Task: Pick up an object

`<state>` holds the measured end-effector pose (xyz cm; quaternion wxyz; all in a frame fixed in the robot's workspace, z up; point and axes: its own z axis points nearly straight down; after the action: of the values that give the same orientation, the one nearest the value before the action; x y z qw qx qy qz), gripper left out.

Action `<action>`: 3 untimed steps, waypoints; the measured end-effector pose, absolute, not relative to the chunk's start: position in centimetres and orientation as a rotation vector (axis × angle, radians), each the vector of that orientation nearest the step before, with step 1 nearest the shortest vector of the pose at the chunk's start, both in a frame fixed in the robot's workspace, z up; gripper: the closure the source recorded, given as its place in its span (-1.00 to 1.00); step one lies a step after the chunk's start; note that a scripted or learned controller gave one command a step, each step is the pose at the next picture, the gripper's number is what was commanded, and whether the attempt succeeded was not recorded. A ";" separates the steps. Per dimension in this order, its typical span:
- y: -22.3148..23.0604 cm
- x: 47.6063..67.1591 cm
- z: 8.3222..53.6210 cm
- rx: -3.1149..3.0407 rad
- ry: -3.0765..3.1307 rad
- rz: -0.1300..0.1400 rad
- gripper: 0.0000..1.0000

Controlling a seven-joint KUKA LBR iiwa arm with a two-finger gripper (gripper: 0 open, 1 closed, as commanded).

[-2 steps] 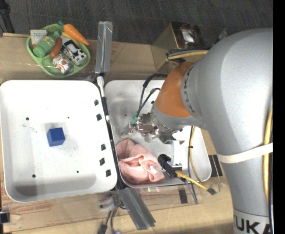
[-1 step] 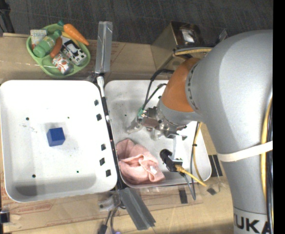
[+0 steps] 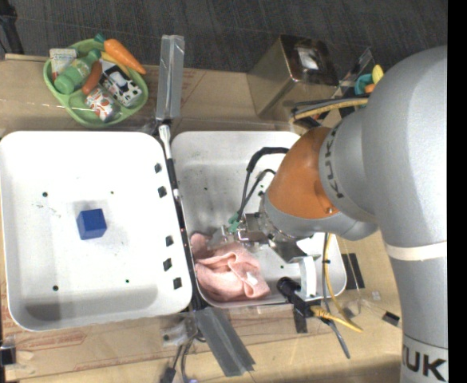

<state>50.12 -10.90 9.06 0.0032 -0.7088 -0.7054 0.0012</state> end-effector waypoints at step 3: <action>-9.2 47.7 10.0 -2.089 -2.339 0.003 -1.00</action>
<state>47.68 -9.23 9.97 0.0029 -0.6661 -0.7459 0.0008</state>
